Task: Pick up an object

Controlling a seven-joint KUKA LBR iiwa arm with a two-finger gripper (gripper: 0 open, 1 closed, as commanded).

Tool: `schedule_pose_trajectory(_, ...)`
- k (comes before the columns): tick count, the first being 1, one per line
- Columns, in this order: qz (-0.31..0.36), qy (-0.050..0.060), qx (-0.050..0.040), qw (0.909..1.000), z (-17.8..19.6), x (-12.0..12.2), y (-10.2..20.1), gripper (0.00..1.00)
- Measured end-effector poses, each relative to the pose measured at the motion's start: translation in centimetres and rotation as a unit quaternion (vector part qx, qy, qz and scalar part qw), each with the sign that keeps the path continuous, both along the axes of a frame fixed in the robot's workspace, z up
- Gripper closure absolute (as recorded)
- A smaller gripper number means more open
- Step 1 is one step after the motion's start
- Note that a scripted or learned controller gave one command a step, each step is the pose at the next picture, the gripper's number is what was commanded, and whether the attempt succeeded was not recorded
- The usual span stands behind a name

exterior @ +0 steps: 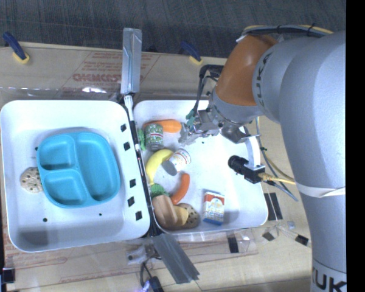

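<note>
Gripper (191, 131) hovers beside the carrot (168, 126), finger state unclear, so it should centre over one item before descending.

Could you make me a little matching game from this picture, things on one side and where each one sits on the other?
Things:
1. blue divided plate
2. cookie
3. banana
4. small carton

Places:
A. right bin, near its front edge
B. middle of the left bin
C. right bin, beside the divider
D. left bin, tucked at the plate's left edge

Pairs: 1-B, 2-D, 3-C, 4-A
</note>
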State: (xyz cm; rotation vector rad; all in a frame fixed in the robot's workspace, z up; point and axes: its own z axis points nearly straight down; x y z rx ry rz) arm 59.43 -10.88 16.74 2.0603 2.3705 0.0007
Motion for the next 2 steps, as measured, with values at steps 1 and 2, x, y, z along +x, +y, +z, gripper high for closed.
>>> schedule_pose_trajectory(1,0.0,0.001,0.0001,1.0,-0.1,0.0,0.0,0.0)
schedule_pose_trajectory(2,0.094,-0.002,-0.0005,0.9956,8.4,-0.1,0.5,0.0)
